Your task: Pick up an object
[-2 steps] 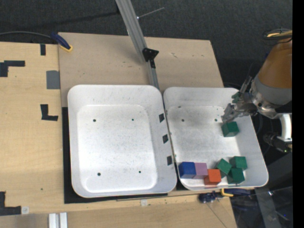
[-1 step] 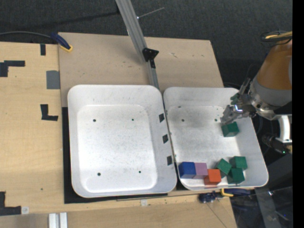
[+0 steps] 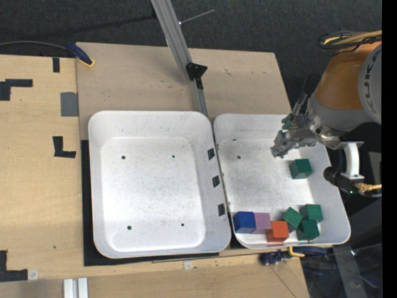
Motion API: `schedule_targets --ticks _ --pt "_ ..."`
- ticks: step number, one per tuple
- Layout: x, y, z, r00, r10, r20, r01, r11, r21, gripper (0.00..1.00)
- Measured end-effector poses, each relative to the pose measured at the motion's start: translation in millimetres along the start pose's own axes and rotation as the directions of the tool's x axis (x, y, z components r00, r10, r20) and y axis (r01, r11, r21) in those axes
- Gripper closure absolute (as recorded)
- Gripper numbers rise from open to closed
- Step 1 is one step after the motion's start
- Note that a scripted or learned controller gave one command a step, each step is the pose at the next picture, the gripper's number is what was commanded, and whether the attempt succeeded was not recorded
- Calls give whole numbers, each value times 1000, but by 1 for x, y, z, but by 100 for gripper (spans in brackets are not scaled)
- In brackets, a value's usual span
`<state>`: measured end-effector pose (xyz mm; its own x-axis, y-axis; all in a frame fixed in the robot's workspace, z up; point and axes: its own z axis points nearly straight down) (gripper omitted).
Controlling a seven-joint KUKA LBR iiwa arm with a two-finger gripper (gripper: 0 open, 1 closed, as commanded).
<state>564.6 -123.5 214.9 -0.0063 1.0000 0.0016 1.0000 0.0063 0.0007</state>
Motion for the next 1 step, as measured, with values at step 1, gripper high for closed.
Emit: schedule_targets --ticks 1 --pt "55 8 -7 1000 -1 -1 1 1000 1 100"
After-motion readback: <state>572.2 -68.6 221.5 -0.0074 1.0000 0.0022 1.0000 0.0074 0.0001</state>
